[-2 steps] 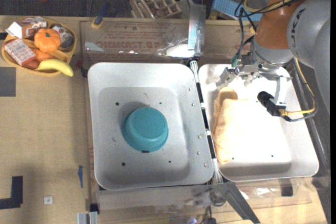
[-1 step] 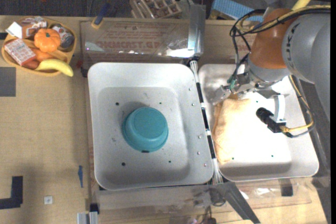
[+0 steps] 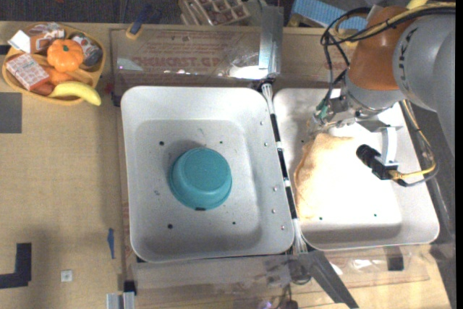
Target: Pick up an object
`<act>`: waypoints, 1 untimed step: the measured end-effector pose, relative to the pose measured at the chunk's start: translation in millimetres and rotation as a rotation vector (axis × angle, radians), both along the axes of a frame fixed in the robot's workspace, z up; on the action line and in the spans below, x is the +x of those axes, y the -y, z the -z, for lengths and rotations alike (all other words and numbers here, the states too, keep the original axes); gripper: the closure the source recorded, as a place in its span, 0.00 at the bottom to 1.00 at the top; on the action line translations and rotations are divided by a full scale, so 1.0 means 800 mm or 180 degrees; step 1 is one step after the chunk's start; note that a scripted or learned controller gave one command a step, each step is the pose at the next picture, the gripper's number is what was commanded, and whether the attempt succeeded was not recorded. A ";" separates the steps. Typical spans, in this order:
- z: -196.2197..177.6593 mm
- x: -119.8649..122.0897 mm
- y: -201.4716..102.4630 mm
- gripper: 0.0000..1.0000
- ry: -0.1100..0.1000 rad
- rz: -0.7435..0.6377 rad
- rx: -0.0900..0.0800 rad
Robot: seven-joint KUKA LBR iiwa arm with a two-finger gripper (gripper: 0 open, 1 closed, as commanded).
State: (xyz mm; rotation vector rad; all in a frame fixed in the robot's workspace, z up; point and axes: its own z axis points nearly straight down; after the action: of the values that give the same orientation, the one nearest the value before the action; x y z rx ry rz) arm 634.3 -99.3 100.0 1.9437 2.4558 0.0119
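A teal bowl [image 3: 201, 178] lies upside down in the middle of the left bin [image 3: 145, 119]. A pale tan, flat bread-like object [image 3: 318, 174] lies in the left part of the right bin [image 3: 412, 228]. My gripper [image 3: 329, 114] hangs low at the back of the right bin, just over the tan object's far end. The grey arm with its orange band [image 3: 376, 58] comes in from the upper right and hides the wrist from above.
A bowl of toy fruit with an orange pumpkin [image 3: 65, 54] and a banana [image 3: 76, 91] sits at the far left of the bench. A clear plastic sheet [image 3: 195, 58] lies behind the bins. Boxes and clutter stand beyond the bench.
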 end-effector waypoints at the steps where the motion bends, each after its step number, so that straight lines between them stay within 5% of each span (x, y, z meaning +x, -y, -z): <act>1: 0.000 0.000 0.000 0.00 0.0000 0.0001 -0.0001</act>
State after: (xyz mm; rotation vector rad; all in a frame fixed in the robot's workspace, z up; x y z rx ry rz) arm 634.3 -99.6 100.1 1.9439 2.4555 0.0116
